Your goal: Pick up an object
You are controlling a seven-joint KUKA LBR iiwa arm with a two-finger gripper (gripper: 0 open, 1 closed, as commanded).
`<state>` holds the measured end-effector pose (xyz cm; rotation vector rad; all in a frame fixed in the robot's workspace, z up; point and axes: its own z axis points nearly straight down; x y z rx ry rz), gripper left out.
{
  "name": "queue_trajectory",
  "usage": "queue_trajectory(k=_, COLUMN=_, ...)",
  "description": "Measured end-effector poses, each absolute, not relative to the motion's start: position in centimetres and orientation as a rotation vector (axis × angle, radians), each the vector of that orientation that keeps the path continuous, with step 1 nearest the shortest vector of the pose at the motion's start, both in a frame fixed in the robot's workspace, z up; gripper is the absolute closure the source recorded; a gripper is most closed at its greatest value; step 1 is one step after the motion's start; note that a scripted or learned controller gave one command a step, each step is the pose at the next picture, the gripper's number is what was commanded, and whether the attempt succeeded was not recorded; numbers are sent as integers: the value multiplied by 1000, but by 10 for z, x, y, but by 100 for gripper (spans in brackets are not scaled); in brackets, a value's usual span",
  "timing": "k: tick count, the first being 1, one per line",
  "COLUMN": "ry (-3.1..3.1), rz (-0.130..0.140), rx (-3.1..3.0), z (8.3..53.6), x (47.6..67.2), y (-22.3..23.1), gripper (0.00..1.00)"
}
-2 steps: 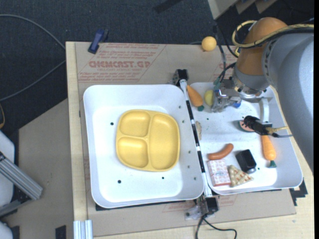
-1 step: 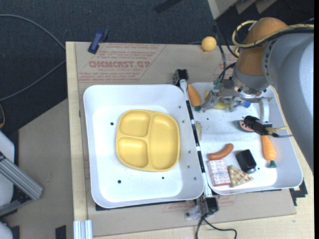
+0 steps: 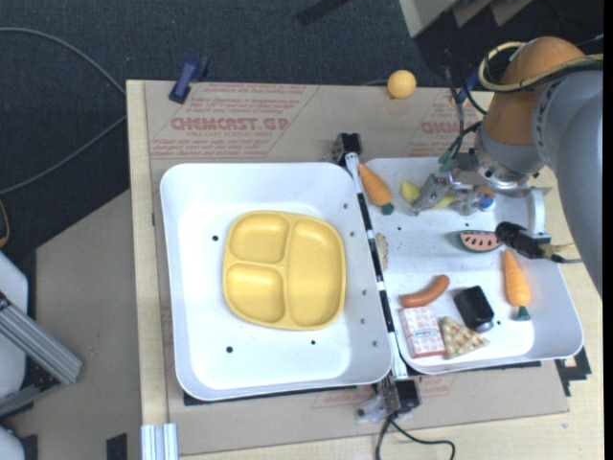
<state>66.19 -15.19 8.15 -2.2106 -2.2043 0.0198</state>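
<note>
Pincer (image 3: 442,195) sits low in the right bin's (image 3: 560,338) far corner, just over a small yellow toy (image 3: 412,193); can't tell its opening. You're grabbing light, stiff, slick plastic, so pinch it across the middle.

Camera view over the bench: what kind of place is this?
Probably a robot test lab: a robot arm reaches over two white bins, toy food like a plastic carrot lies inside, and loose cables cross the floor.

We note the bench (image 3: 249,123): two white bins (image 3: 192,257) side by side; yellow ball (image 3: 401,84) beyond them.
</note>
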Motion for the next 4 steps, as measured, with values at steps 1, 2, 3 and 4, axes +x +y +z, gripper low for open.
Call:
queue_trajectory(k=1, ry=-2221, rz=1, rx=-2221, z=89, x=572, y=-212, gripper=0)
queue_trajectory(k=2, ry=-2223, rz=0, rx=-2222, z=99, x=573, y=-212, gripper=100)
queue_trajectory(k=3, ry=-2224, rz=-3, rx=-2221, z=176, x=592, y=-144, gripper=100)
queue_trajectory(k=4, ry=-2223, rz=-1, rx=-2221, z=175, x=592, y=-145, gripper=0)
